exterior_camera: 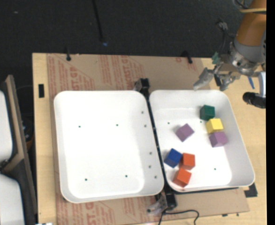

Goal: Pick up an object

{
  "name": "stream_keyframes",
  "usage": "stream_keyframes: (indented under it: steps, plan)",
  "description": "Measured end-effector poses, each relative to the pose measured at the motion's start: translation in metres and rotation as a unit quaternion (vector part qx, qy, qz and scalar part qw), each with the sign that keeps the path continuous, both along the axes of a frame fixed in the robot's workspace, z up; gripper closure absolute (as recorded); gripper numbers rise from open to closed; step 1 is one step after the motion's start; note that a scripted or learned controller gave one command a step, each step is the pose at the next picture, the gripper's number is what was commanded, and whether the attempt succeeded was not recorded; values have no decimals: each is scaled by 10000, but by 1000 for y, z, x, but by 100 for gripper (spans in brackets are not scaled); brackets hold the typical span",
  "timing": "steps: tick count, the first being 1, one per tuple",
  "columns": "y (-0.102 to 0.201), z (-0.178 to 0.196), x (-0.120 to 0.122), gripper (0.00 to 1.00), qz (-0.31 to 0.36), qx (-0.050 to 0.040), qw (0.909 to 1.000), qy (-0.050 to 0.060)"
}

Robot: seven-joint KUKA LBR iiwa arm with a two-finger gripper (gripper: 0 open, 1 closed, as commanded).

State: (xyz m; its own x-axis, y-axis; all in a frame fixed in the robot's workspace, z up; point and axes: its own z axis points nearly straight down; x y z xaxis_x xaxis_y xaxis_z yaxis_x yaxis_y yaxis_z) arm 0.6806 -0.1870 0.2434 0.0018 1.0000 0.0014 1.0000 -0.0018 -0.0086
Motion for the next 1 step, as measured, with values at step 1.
stream_keyframes:
  steps: [1]
  plan:
    - [0,6,2,0,7,-9,10000,-49]
